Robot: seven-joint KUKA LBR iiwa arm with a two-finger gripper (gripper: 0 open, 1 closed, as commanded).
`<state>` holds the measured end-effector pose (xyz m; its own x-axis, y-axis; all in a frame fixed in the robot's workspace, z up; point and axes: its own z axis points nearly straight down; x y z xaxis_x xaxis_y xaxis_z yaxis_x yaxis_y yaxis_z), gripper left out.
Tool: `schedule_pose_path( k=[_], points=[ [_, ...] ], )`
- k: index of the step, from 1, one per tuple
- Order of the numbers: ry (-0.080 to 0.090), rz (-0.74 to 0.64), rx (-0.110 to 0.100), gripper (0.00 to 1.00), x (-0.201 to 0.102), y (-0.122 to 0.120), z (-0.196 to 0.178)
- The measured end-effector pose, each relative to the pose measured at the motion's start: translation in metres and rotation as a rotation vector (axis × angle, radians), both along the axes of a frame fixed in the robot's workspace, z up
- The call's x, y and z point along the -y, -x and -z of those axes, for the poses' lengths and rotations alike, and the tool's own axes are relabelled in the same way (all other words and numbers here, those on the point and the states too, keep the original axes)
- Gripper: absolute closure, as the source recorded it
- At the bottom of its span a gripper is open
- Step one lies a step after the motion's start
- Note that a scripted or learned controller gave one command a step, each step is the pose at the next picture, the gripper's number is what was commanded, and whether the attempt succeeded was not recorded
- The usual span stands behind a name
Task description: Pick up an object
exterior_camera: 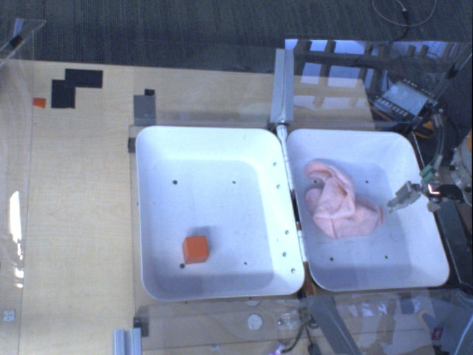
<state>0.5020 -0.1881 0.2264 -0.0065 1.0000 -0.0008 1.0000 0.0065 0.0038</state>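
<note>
Fingers of the gripper (pixel 403 196) sit at the right side of the right bin (pixel 414 272), and at this slant and blur I cannot tell how far apart they stand; nothing shows between them, so I judge the gripper has no hold of anything.

From the camera view, the tip hangs just beside the right edge of the pink cloth (pixel 338 204), which lies crumpled in the middle of the right bin, its folds heaped toward the upper left. An orange block (pixel 196 249) rests in the left bin (pixel 148 198), toward the lower left of the floor, well apart from the arm.

The cloth looks the likely target, being nearest. To do this step well, I judge the tip should shift left over a raised fold, not the thin hem at the edge, then drop straight until the fingers straddle that ridge before closing. Cloth gives under pressure, so a shallow pinch could slide off; a deep bite on bunched fabric holds better. Lifting slowly would show whether the cloth comes up or drags along the floor.
</note>
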Motion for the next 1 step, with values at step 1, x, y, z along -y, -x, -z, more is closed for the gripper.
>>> schedule_pose_path(
  k=[1],
  points=[
    [-0.002,0.230,-0.001,0.00,-0.0063,-0.0137,0.0451]
  ],
)
